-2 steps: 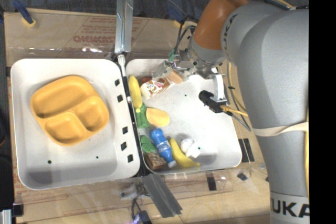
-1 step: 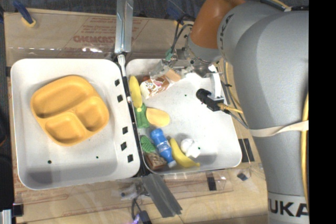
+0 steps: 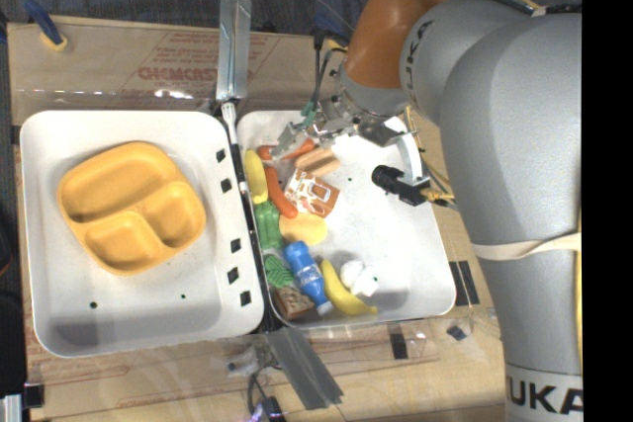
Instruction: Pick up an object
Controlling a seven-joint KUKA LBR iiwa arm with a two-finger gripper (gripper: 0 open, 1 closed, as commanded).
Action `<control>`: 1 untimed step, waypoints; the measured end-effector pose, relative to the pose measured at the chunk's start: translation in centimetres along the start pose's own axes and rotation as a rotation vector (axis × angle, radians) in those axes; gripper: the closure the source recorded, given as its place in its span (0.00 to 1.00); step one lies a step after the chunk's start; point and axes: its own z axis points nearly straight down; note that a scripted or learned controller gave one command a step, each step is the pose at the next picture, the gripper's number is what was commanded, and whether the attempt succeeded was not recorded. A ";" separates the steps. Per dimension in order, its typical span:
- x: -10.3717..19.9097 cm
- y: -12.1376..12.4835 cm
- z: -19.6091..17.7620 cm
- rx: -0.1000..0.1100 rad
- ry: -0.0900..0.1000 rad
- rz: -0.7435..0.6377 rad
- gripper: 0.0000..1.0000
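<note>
My arm (image 3: 495,114) reaches in from the right over the right bin (image 3: 415,242). The left bin (image 3: 40,212) holds a yellow tray (image 3: 129,208). My hand (image 3: 315,135) hangs low at the right bin's far left corner, just above a sausage (image 3: 315,159) whose long axis runs up to the right. Whether the hand is apart or together, I cannot tell. Towards the near wall lie a pack (image 3: 315,195), lemon (image 3: 305,229), bottle (image 3: 308,276) and banana (image 3: 344,294).

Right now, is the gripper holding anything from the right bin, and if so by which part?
Cannot be told. The gripper sits low over the toy pile at the right bin's far end, with clutter hiding any grasp.
</note>
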 end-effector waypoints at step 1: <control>-0.1 -0.1 4.7 0.004 0.001 -0.002 0.00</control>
